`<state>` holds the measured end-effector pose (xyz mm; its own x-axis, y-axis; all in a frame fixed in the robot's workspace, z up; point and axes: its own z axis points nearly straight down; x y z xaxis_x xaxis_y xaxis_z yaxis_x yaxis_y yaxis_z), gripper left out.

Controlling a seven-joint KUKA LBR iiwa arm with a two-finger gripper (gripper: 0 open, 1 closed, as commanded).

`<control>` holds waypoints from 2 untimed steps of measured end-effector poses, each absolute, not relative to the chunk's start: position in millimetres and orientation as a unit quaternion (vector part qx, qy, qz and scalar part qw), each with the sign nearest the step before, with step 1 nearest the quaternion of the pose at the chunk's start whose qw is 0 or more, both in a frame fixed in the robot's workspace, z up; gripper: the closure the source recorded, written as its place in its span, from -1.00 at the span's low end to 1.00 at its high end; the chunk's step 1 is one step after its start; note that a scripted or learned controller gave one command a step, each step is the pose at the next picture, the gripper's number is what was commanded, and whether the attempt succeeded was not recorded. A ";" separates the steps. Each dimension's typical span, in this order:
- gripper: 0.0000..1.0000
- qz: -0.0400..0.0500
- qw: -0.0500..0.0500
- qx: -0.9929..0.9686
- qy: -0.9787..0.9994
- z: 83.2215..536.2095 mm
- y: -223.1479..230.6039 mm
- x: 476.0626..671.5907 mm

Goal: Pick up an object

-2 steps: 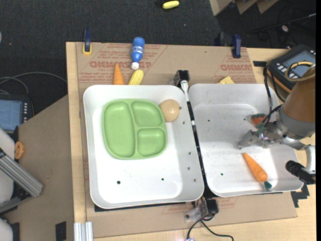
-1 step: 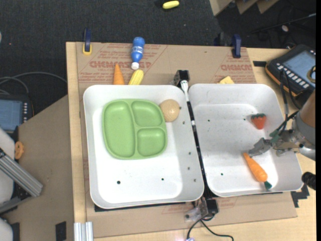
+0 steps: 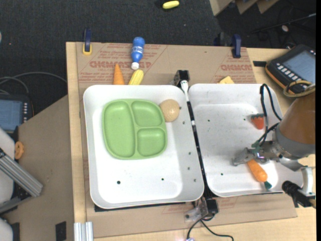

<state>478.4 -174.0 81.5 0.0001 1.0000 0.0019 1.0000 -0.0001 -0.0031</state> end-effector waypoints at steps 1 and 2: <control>1.00 0.000 -0.002 -0.708 -0.706 94.7 -175.6 479.4; 1.00 -0.003 -0.002 -0.703 -0.711 84.5 -94.7 573.8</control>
